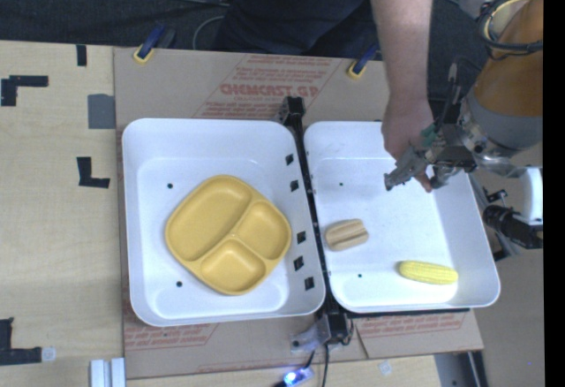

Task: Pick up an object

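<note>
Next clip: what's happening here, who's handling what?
A grey arm's two-finger gripper hangs over the right white bin, with nothing visible between its fingers. A person's bare forearm and hand reaches in right beside it. A tan hot-dog bun toy and a yellow corn cob toy lie on that bin's floor. The left white bin holds a yellow divided plate.

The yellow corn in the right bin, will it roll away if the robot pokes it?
Probably, a little. The corn looks long and rounded, lying flat on the smooth white bin floor, so a sideways nudge could roll it. Its bumpy surface may help grip. It looks like a stiff toy.
</note>
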`<action>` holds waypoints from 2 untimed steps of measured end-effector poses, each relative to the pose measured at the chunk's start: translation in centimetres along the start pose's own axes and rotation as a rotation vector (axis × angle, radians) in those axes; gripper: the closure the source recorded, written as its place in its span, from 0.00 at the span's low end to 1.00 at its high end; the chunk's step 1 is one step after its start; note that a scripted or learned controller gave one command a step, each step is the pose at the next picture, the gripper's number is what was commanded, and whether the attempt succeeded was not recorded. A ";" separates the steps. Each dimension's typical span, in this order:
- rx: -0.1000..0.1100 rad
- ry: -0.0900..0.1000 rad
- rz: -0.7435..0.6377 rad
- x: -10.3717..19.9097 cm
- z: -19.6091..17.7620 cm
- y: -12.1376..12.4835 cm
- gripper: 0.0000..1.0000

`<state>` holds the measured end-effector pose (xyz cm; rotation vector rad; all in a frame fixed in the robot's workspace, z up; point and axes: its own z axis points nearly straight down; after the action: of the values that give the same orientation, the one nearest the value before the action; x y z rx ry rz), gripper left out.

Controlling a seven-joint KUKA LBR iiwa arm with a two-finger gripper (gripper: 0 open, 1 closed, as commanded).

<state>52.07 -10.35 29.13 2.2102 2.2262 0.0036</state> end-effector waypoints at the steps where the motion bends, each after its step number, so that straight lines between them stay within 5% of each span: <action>1: 0.007 0.002 0.001 4.8 0.2 1.7 1.00; 2: 0.009 0.002 0.002 9.3 2.5 3.6 1.00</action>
<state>55.58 -1.00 26.67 2.2177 2.2293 -0.0045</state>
